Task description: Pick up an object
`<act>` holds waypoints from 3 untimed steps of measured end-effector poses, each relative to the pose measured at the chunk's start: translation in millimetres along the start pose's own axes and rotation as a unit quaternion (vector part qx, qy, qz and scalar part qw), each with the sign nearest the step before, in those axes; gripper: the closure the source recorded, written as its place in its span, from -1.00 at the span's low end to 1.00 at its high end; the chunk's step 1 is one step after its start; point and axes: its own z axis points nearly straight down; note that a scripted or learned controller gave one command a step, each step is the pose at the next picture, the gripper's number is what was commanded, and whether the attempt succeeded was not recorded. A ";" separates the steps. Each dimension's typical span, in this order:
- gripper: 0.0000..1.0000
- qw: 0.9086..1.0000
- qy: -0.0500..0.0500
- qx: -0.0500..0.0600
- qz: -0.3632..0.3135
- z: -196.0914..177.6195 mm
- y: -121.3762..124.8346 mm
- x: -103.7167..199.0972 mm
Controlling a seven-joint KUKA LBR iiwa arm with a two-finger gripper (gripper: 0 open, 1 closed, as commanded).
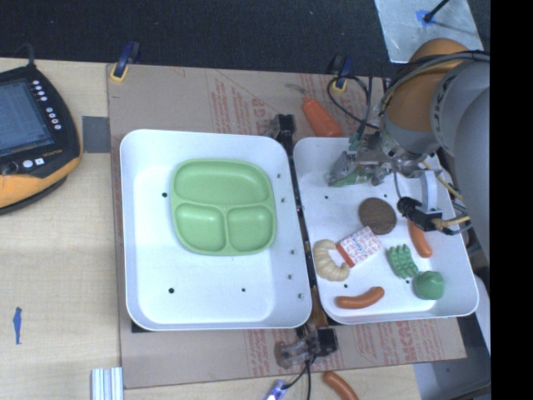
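Approach stage of a pick, judging by the scene, with nothing lifted yet. Reaching in from three o'clock, the grey robot arm with an orange band [433,82], bowed over the shallow white right-hand bin [329,215]. At nine o'clock of that, the matching shallow white left-hand bin [150,265], bearing a pale green three-compartment plastic plate [223,205] with bare floor all round.

Hanging at the right-hand bin's eleven o'clock corner, over bare floor and close to the twelve o'clock wall, the metal gripper [341,173]. Open or closed, impossible to tell from this angle, and nothing seen in its grasp.

Candidates for the pick, all in the right-hand bin from centre to five o'clock:
- a pale beige ring-shaped pastry [331,262]
- a reddish-orange sausage [358,298] near the six o'clock rim
- a flat round brown disc [377,216], nearest, at the gripper's five o'clock
- a small red-and-white carton [361,246] touching the pastry
- a round green ball [429,285] in the five o'clock corner
- a ridged green piece [403,261] just beside the ball
- a short orange carrot-like stick [420,242] by the three o'clock wall

Next move, probably: shift toward five o'clock and descend on the disc, lying with free floor at its twelve and nine o'clock sides. Tighter going likely by the sausage, ball and stick, close to the rim.
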 end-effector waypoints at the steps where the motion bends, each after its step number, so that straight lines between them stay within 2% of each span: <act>1: -1.00 1.000 0.000 -0.002 0.001 -104.6 -0.2 -36.6; 2: -1.00 1.000 0.000 0.001 0.000 1.0 -46.1 -31.7; 3: -1.00 1.000 0.000 0.000 -0.001 0.9 -102.9 19.1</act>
